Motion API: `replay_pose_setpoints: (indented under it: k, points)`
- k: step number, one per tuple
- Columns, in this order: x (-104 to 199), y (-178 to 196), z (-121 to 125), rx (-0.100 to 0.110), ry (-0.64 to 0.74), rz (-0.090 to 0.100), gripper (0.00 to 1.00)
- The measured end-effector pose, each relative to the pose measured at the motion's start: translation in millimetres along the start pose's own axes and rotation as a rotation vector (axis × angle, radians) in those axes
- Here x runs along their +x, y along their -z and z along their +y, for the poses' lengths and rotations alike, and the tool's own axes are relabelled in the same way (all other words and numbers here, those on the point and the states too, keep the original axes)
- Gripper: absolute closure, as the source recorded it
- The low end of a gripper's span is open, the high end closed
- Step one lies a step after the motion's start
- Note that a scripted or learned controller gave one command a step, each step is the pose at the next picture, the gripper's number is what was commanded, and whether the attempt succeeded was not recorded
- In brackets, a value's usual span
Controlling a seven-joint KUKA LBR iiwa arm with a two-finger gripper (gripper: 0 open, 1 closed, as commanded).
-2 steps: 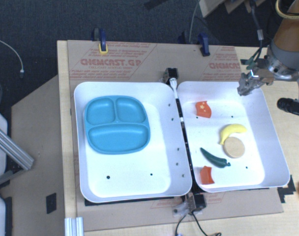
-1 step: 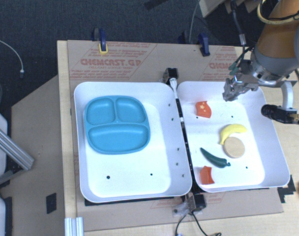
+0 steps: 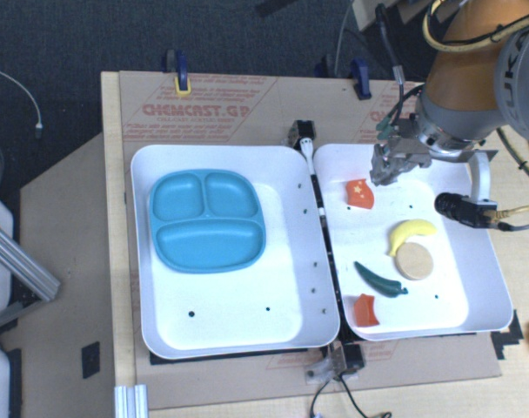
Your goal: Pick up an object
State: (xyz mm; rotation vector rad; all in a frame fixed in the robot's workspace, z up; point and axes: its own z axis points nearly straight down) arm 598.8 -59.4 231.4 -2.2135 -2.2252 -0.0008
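The arm point(image 3: 473, 50) is reaching in from the right, orange band uppermost, wrist angling down over the far part of the right bin point(image 3: 473, 316). The gripper point(image 3: 387, 171) is hanging just above the bin floor, up and to the right of a red wedge piece point(image 3: 360, 194); nothing is sitting between its tips, and whether the claw is wide or narrow I cannot tell.

Lying in the right bin: the red wedge, a yellow banana point(image 3: 410, 232) touching a tan round disc point(image 3: 414, 260), a dark green pepper point(image 3: 379, 279), and a second red piece point(image 3: 365, 311) near the front rim. The left bin point(image 3: 247, 316) is holding a blue divided plate point(image 3: 209, 220). Both bins are sitting on a brown board point(image 3: 238, 103) clamped at its far edge, with dark carpet point(image 3: 73, 24) lying beyond.
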Motion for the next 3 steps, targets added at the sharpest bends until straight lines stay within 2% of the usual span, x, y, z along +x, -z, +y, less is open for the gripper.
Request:
replay_pose_setpoints:
  k: [1,3]
  points:
    - [45.7,0.5,-34.7,0.002,-0.001,0.000,1.00]
    - [127.8,-7.3,-68.6,0.002,0.000,0.000,1.00]
